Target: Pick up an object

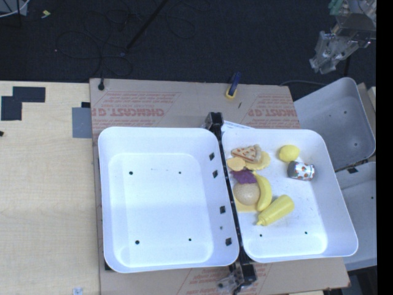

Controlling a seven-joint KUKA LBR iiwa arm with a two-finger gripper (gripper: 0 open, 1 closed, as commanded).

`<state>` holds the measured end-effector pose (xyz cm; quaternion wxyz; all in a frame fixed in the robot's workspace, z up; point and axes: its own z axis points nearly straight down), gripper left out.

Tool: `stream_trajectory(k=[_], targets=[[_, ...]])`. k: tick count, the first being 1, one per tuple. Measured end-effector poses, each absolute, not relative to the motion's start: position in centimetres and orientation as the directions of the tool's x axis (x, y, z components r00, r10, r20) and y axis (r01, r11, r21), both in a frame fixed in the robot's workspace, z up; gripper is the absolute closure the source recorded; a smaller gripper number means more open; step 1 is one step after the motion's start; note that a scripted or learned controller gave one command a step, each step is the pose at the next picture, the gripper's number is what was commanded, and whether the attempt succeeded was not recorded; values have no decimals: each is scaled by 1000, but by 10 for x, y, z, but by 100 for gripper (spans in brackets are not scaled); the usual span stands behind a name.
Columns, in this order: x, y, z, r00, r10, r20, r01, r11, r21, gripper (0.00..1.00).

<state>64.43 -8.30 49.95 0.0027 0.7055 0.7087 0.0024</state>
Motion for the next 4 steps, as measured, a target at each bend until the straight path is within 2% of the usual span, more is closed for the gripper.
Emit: stream_trajectory(k=[1, 2, 3, 4], targets=[[644, -85, 540, -5, 1000, 0, 1000, 5, 2, 100], [629, 14, 337, -7, 1000, 3, 1000, 7, -21, 100], [623, -85, 315, 9, 1000, -4, 1000, -9, -7, 100], [591, -91, 161, 2, 1000, 2, 1000, -2, -21, 100]])
